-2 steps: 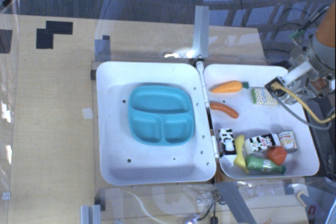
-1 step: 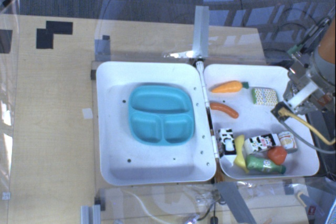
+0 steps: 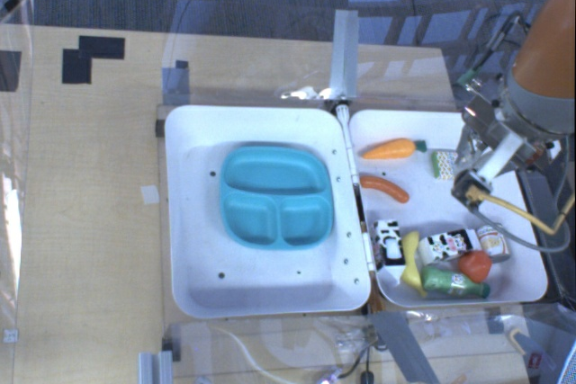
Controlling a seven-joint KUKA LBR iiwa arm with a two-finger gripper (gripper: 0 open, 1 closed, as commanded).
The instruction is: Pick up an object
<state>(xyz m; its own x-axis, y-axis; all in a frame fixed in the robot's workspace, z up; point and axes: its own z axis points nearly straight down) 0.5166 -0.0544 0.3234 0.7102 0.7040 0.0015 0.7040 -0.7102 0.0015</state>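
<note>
On the bench (image 3: pixel 90 193), the left bin (image 3: pixel 193 283) is occupied by a blue tray (image 3: pixel 274 207), and the hand (image 3: pixel 481 159), its grip not discernible, is held over the right bin (image 3: pixel 531 283), probably because the carrot (image 3: pixel 391 149) and sausage (image 3: pixel 384 187) are kept there.

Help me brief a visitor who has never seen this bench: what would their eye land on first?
The bright blue divided tray in the middle of the left bin stands out first. Next comes the clutter in the right bin: an orange carrot at its far side, a red tomato and a green bottle in its near corner. The arm's orange band looms above that bin's right side.
</note>
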